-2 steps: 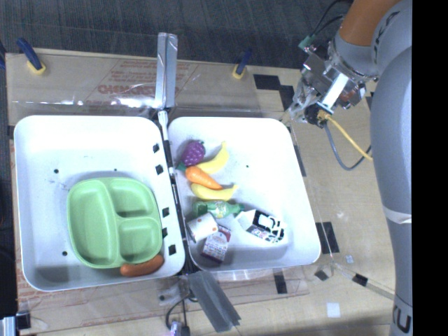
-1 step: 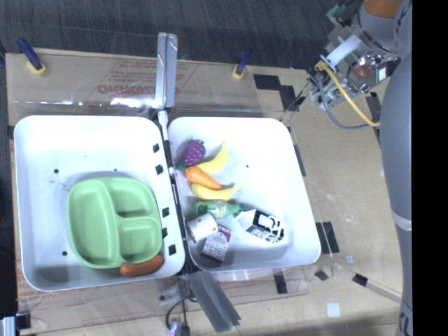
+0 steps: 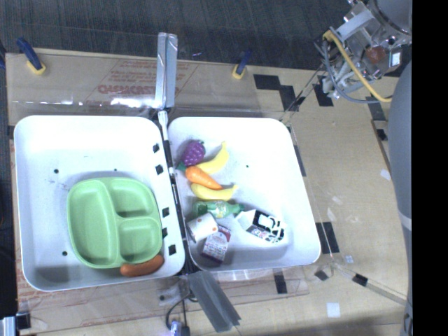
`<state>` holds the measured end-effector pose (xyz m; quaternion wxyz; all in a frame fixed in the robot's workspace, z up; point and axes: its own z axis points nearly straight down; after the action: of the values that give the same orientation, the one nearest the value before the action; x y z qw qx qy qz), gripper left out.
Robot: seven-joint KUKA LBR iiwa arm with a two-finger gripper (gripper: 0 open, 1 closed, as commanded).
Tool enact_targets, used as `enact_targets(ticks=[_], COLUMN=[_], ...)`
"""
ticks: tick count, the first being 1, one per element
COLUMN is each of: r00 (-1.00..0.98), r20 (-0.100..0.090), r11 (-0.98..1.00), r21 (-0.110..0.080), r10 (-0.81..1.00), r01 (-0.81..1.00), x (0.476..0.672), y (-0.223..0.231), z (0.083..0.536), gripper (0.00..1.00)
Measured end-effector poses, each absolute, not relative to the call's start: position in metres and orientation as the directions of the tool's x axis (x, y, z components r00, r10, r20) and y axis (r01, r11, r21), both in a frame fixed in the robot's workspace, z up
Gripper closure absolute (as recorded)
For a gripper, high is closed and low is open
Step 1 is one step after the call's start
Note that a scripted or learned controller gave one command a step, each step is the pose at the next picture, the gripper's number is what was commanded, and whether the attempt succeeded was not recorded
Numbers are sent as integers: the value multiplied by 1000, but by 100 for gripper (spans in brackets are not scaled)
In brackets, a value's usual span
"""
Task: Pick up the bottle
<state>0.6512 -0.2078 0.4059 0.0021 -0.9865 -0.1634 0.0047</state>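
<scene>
Tan board covers the surface (image 3: 350, 187), with black tape marks scattered over it and blue clamps (image 3: 31, 58) along the far edge. Two shallow white bins sit side by side on it, touching along a central seam where a grey metal strip (image 3: 166, 68) stands up at the far end.

Inside the left bin (image 3: 42, 145) lies a green divided tray (image 3: 115, 221) with three compartments, and an orange-red sausage-shaped piece (image 3: 142, 266) rests just beside the tray's near edge, against the bin's near wall.

Clutter fills the near left part of the right bin (image 3: 273, 152). A purple bunch of grapes (image 3: 193, 151) sits nearest the seam, with a yellow banana (image 3: 218, 159) touching it and an orange carrot (image 3: 203, 177) just below. A second yellow piece (image 3: 213, 191) lies under the carrot. The bottle (image 3: 218, 209), green and lying on its side, rests in the middle of this heap, between the yellow piece and a white cup-like item (image 3: 203, 226). A dark red packet (image 3: 217, 247) lies against the near wall, and a white carton with black print (image 3: 262, 227) sits to the right of the bottle.

At the upper right, the end effector (image 3: 343, 72) hangs over the bare surface beyond the right bin's far corner, well apart from the bottle, wrapped in cables and a yellow hose. Whether it is released or clenched cannot be told; nothing is seen in it.
</scene>
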Motion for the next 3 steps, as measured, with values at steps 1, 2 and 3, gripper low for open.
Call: enact_targets(ticks=[1, 2, 3], r00=[969, 978, 950], r20=[-12, -9, -11], r11=[-969, -978, -950], r21=[-8, -6, -7], r10=[247, 208, 312], r01=[247, 208, 312], x=[635, 645, 650], y=[-208, -209, -179], z=[296, 334, 266], gripper=[100, 100, 100])
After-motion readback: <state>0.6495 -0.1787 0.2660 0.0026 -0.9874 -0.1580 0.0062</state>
